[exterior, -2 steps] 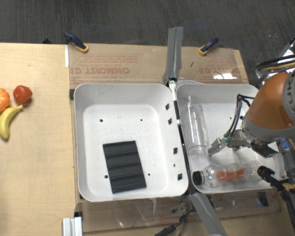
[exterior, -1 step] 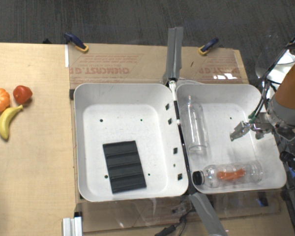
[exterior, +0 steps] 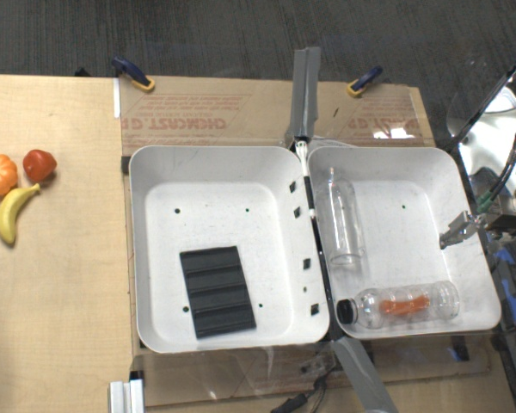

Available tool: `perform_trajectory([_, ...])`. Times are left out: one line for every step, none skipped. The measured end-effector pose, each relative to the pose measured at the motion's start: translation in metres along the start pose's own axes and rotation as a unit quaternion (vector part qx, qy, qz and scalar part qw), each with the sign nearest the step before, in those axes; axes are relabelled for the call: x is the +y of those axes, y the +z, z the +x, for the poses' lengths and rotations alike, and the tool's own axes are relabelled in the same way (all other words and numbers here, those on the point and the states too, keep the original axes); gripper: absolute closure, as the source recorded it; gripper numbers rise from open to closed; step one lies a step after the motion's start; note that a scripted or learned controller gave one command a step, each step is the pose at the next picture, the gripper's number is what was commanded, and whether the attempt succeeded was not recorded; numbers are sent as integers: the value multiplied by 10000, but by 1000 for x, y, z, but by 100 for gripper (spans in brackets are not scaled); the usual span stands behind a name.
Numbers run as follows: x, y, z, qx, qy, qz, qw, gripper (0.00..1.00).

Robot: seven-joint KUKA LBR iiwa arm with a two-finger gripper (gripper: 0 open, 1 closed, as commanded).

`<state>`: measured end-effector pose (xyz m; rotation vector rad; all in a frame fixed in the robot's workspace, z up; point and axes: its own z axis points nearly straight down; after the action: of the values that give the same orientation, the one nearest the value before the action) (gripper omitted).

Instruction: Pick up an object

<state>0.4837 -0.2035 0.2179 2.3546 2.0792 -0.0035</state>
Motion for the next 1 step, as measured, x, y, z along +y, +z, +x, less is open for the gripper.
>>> perform_trajectory([1, -8, 0, -7, -15, 10, 10000, 100])
